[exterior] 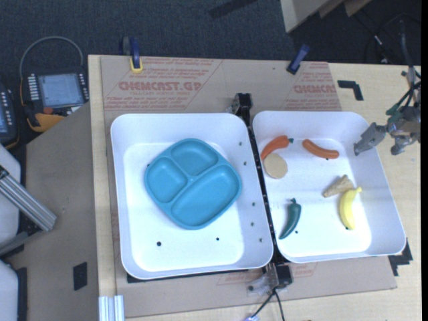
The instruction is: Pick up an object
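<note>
Camera view, approach step: my pincer (382, 139), fingers apart and holding nothing, hovers at the right bin (384, 236) rim. Sausage (320, 149) just beyond its tips; banana (348, 208) below. Next: descend, close on one.

Even, bright overhead light with a cool bluish cast. The two shallow white plastic bins (257, 259) look nearly washed out, shadows beneath objects soft. The dark floor (167, 12) is dim and grainy. Overall focus slightly soft.
</note>
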`<state>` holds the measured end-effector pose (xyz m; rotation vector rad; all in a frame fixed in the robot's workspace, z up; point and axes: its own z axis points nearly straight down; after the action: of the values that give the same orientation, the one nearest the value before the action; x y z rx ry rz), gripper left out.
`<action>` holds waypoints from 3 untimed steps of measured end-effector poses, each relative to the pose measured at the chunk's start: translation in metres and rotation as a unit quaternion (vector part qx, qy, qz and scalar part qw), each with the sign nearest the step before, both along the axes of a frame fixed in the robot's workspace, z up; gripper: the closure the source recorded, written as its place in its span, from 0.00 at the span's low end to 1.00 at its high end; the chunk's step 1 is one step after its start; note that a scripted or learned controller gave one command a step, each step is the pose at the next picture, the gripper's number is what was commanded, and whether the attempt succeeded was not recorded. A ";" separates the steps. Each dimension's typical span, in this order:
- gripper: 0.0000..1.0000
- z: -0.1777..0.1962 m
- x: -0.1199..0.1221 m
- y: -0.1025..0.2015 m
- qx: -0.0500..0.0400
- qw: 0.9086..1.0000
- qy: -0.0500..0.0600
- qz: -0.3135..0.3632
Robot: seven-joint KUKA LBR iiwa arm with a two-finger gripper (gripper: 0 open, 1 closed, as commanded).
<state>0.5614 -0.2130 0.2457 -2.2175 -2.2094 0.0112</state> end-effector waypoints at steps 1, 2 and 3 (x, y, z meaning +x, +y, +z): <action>0.00 0.007 0.003 0.001 -0.002 1.000 -0.007 0.002; 0.00 -0.046 -0.007 0.005 -0.001 1.000 -0.005 0.002; 0.00 -0.091 -0.013 0.010 0.000 1.000 -0.004 0.002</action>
<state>0.5483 -0.2034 0.1547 -2.2179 -2.2180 0.0035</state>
